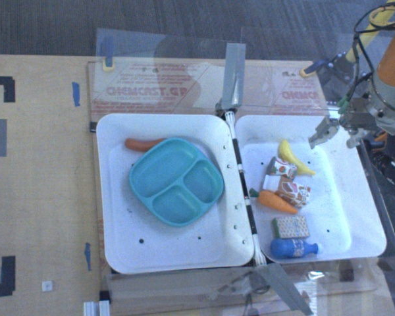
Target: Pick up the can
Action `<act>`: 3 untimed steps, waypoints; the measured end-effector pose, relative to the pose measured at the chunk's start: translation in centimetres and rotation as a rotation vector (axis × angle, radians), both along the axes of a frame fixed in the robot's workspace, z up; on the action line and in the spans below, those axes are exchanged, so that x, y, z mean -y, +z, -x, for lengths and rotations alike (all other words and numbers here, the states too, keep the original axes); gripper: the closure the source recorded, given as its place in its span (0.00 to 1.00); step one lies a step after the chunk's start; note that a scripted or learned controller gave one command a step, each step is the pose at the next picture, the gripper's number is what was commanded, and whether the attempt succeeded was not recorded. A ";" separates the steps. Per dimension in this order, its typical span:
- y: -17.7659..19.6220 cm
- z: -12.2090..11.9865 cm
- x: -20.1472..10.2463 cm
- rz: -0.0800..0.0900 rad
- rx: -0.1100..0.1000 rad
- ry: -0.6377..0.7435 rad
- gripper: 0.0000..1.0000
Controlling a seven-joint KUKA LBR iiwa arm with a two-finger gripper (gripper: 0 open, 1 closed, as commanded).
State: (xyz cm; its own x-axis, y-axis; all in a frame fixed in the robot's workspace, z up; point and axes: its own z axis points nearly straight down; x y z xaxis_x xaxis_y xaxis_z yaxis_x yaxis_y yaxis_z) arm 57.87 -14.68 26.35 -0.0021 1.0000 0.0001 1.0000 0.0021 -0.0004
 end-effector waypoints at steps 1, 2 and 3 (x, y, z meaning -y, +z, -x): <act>-11.0 4.1 -4.3 0.000 0.000 0.087 0.00; -16.4 4.2 -3.4 0.001 0.003 0.070 0.00; -15.4 4.2 -3.2 0.002 0.005 0.066 1.00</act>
State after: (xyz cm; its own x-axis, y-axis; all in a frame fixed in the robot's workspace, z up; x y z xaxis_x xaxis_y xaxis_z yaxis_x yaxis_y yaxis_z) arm 53.67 -11.49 10.97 -0.0675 0.9977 -0.0022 0.9977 0.0675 0.0048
